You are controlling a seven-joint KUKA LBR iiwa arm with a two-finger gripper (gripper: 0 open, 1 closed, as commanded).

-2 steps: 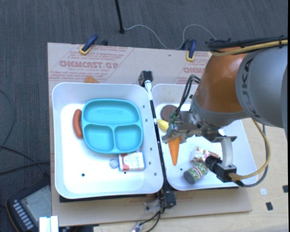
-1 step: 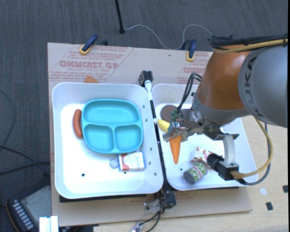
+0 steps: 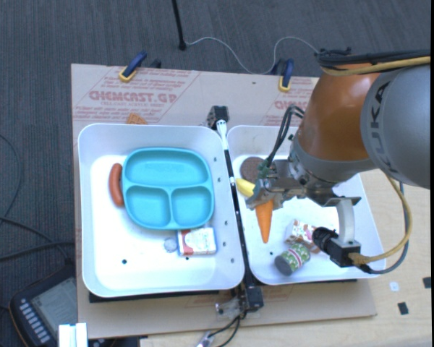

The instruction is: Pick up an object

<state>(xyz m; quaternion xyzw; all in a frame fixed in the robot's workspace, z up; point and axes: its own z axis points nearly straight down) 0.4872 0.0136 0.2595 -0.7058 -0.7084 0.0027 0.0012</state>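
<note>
Camera view: grey-and-orange arm's gripper low in the right white bin, at 9 o'clock of it; whether the jaws are clenched cannot be told. Orange plastic carrot lies just below. Advice: centre over its thick end before closing.

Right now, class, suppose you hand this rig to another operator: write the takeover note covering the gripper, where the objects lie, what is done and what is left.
Gripper: low in the right bin, at the carrot's wide end; its grip cannot be judged from here.
Right bin: carrot pointing toward the front wall, yellow piece by the divider, small can and a patterned wrapper near the front.
Left bin: blue divided plate, sausage beside it, small carton in front of it.
Done: nothing visibly lifted.
Left: secure one object, likely the carrot, and raise it.
</note>
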